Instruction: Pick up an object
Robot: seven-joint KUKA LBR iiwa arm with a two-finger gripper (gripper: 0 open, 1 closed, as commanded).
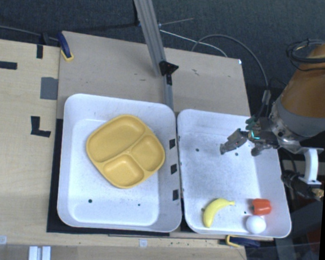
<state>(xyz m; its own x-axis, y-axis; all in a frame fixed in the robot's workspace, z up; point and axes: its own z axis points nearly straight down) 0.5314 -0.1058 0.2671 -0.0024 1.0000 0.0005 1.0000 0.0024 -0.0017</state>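
Camera view, slanted look down on bench [14, 142] with two white bins side by side.

Arm [310, 88] in from right edge, grey body with orange band, mostly cut off by frame; wrist bent down over right bin's [208, 125] far right corner. Gripper [245, 144] low above bin floor near far edge, fingers [232, 142] spread apart, pointing toward left bin, nothing between them. Teal spot at wrist base, detail too small to make out.

Right bin, near edge: yellow banana [215, 211] lying curved, left of centre along near wall; white ball [255, 225] at near right corner; orange-red object [262, 206] just behind ball, close to right wall, shape hard to tell. All three well apart from gripper, none touched.

Left bin [68, 203]: yellow divided plate [125, 150] lying flat, three compartments, roughly centred, slightly toward far edge.

Between bins: small black clips along shared rim. Grey metal bar [152, 26] slanting from top edge down to far end of shared rim, black clamp partway. Thin cables looping over bench behind right bin. Black tape marks on bench at left; blue-and-yellow item [65, 47] near far left corner of board, identity unclear. Dark hardware at right edge beside right bin, partly cut off, blurred.
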